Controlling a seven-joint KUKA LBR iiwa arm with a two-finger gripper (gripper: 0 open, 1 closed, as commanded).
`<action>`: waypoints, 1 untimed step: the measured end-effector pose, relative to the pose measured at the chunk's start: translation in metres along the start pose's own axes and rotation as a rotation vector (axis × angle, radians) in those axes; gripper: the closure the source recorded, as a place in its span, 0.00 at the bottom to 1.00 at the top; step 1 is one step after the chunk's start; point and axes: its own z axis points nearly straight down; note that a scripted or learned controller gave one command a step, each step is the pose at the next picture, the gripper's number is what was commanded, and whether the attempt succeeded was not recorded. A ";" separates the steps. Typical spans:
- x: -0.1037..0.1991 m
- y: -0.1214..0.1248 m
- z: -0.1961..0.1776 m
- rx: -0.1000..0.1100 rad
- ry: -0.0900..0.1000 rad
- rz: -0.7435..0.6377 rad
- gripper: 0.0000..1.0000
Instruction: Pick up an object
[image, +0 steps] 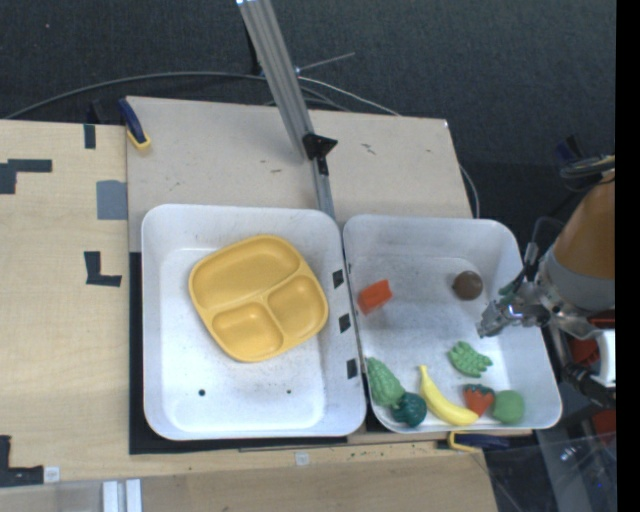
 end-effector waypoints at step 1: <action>0.002 -0.003 -0.043 0.000 0.001 -0.002 1.00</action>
